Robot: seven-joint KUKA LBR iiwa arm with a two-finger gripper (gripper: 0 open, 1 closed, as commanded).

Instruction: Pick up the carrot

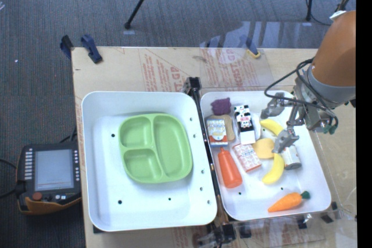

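Note:
The carrot [286, 201] is orange with a green top and lies in the front right corner of the right bin [323, 183], nothing touching it. My gripper [279, 124] hangs over the middle right of that bin, well behind the carrot, above a small banana [269, 125] and a can [291, 157]. Its two grey fingers [285, 140] stand apart, open, with nothing gripped between them.
The right bin also holds a larger banana [274, 169], a yellow round piece [264, 148], an orange bottle [228, 167], several small cartons [244, 122] and a purple item [221, 105]. A green divided plate [156, 146] lies in the left bin [93, 125]. A pendant [51, 176] sits far left.

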